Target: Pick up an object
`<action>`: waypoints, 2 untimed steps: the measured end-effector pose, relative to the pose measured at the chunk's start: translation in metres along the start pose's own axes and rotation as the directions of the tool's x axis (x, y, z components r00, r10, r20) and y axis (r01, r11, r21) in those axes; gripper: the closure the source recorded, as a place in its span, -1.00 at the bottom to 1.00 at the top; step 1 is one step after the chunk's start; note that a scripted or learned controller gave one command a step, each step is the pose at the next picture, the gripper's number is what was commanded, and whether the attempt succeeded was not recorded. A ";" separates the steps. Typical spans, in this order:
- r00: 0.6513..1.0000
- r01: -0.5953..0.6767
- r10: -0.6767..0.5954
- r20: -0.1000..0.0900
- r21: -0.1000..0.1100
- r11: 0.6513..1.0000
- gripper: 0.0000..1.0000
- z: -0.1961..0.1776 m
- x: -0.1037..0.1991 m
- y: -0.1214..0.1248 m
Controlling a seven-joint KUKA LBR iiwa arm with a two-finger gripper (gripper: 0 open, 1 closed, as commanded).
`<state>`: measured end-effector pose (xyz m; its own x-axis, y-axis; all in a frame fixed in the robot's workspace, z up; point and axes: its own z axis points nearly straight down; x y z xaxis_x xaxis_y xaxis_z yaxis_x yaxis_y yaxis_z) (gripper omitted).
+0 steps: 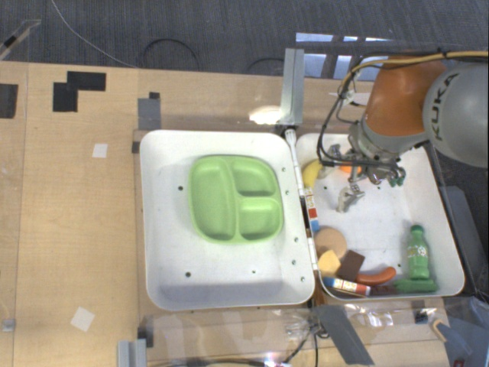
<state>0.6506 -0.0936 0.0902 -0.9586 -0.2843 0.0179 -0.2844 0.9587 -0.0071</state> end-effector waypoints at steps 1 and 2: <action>0.872 0.489 -0.489 0.028 0.013 0.872 -1.00 0.002 0.017 -0.025; 0.836 0.548 -0.548 0.028 0.015 0.836 -1.00 0.002 0.025 -0.059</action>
<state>0.6437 -0.1576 0.0896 -0.6458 -0.7635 -0.0088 -0.7634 0.6459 -0.0109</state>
